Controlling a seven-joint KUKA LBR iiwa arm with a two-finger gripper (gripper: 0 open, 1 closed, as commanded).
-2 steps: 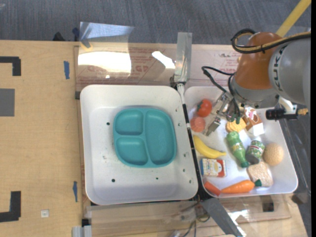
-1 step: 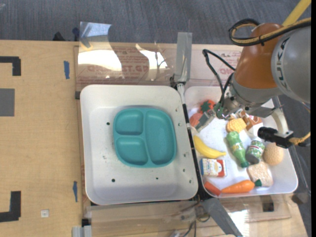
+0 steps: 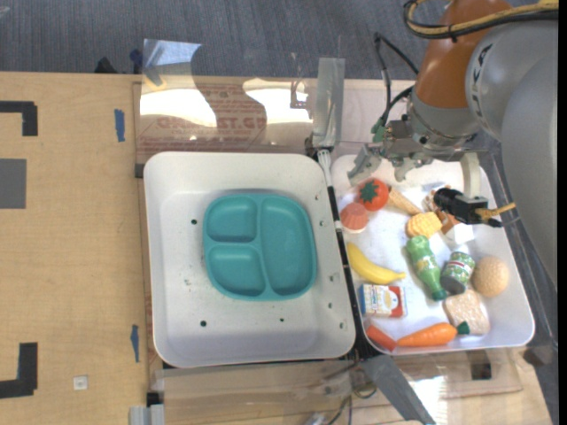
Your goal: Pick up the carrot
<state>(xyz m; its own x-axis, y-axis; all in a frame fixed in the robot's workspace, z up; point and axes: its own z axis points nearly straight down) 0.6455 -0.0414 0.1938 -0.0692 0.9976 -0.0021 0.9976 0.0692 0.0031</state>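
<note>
Item: long orange plastic carrot with a green tip (image 3: 425, 335), lying flat along the near wall of the right white bin (image 3: 518, 301), touching a pale speckled bread-like block (image 3: 467, 312).

Tool: two-finger gripper (image 3: 384, 160), fingers spread and empty, over the bin's far end, well apart from the carrot, just beyond a red plastic tomato (image 3: 374, 193).

Risks: the wall may block one finger; the neighbouring block may get pinched; the rounded carrot may slip.

Bright daylight, plastic-sheet glare (image 3: 221, 104) (top), soft focus
</note>
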